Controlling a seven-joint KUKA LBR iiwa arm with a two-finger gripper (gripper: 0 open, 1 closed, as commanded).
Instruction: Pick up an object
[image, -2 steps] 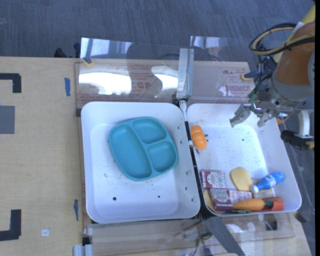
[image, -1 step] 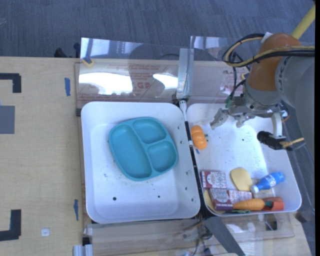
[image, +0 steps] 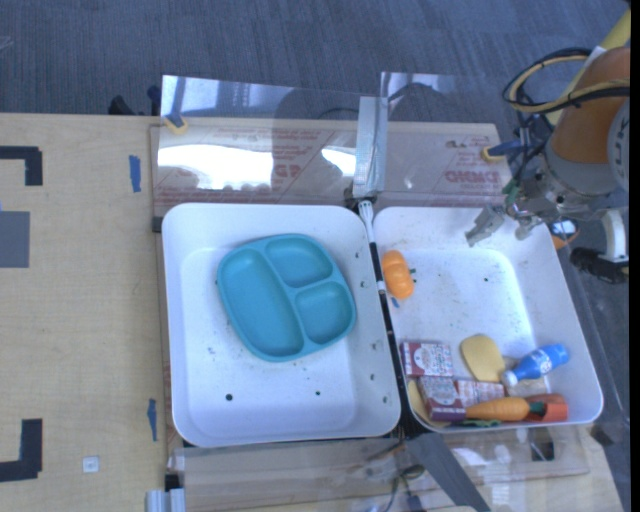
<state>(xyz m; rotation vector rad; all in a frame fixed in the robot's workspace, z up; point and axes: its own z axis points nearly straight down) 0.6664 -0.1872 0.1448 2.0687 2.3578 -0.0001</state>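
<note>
grey two-finger gripper (image: 505, 222) hangs over the far right corner of the right shallow white plastic bin (image: 545, 270); fingers look spread, nothing between them; it stands well apart from every object.

right bin holds the candidates: small orange rounded fruit-like toy (image: 397, 273) against the left wall, alone; in the near part a cluster, brown-and-white printed carton (image: 428, 358), pale yellow rounded block (image: 482, 356), blue-and-white small bottle (image: 532, 363) lying on its side, orange carrot-shaped toy (image: 502, 408) along the near wall; cluster items touch or lie just beside one another.

left shallow white plastic bin (image: 190, 300) holds a teal three-compartment plastic plate (image: 287, 295), sitting flat.

progress, as judged: nothing picked yet; no contact; the whole grasp is left to do, choose a target, descend, close, lift; lone orange toy seems the least crowded choice.
</note>
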